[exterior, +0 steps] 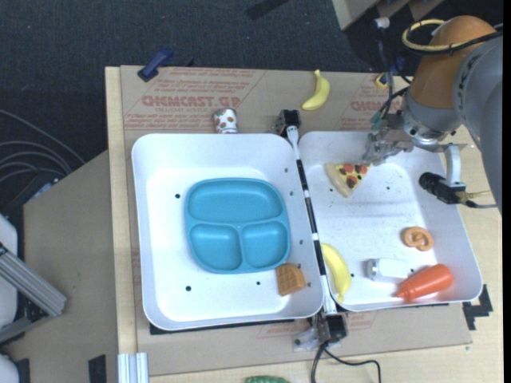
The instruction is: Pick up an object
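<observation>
My gripper [374,152] hangs low over the back of the right bin [455,214], just right of and above a toy pizza slice [347,176]. The pizza slice lies flat on the bin floor, and I cannot tell whether the gripper touches its right tip. Further forward in that bin lie a brown pretzel [416,238], an orange carrot [423,282], a small white piece [389,269] and a yellow banana [337,270] against the left wall.
The left bin [156,214] holds a blue divided plate [237,223] and a tan cracker [291,278] at its front right corner. On the bench behind the bins lie a second banana [317,92], a small red-and-white item [226,120] and a blue clip [154,65].
</observation>
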Tool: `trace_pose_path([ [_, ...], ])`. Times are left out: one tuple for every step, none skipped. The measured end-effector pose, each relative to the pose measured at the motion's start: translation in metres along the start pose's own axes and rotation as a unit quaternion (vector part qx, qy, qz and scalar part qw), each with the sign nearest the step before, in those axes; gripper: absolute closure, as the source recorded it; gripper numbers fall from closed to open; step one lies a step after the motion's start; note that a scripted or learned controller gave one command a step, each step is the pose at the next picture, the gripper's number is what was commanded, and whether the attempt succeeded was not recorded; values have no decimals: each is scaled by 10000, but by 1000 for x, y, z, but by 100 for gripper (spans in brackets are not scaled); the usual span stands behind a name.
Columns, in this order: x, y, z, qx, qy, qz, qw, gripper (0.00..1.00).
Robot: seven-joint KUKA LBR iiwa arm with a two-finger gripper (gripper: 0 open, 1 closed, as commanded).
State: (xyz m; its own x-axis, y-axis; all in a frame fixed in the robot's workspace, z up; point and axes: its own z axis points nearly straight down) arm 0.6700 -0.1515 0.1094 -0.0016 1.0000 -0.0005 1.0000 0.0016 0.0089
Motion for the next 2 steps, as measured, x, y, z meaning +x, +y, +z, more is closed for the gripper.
trace_pose_path([
  [0,0,0,3,0,0,10000,0],
  [30,-3,22,40,3,4,10000,0],
])
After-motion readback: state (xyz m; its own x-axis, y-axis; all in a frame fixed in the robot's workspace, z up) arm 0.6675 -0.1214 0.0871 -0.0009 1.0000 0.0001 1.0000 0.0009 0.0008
